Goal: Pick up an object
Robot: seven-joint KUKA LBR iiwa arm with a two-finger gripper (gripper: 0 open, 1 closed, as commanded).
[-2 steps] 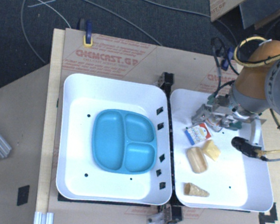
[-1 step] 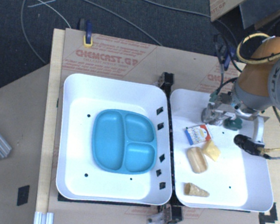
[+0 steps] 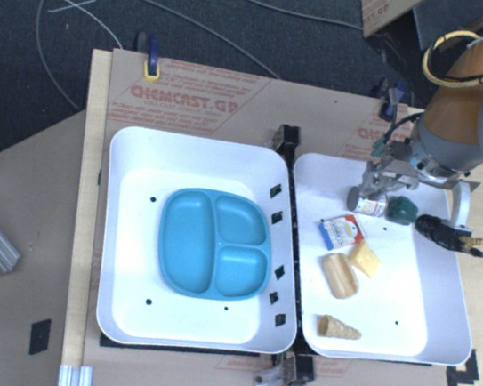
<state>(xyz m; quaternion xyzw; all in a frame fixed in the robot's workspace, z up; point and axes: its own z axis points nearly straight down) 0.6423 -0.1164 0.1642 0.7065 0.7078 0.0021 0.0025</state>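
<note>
Nearest the lens, along the front edge of the tabletop (image 3: 197,370), we see a small clamp (image 3: 287,370) where the two bins meet. Reading from left to right, we meet first the left bin (image 3: 117,304), which holds a blue divided plate (image 3: 214,243), then the right bin (image 3: 435,342), where the candidate objects lie: a blue-and-white packet (image 3: 339,231), a yellow block (image 3: 365,260) just beside it, a tan bread-like roll (image 3: 339,275) touching the block's lower left, and a small tan wedge (image 3: 338,328) apart near the front wall. At the far end of this bin a dark green object (image 3: 403,209) lies just beside the gripper (image 3: 368,200), which hangs low over the bin floor; we cannot tell whether its jaws are apart or together, nor whether anything sits between them. We judge the step in hand to be the approach to a grasp. To do it well, we would centre the jaws over one isolated item, align them across its narrow side, and avoid the bin wall.
</note>
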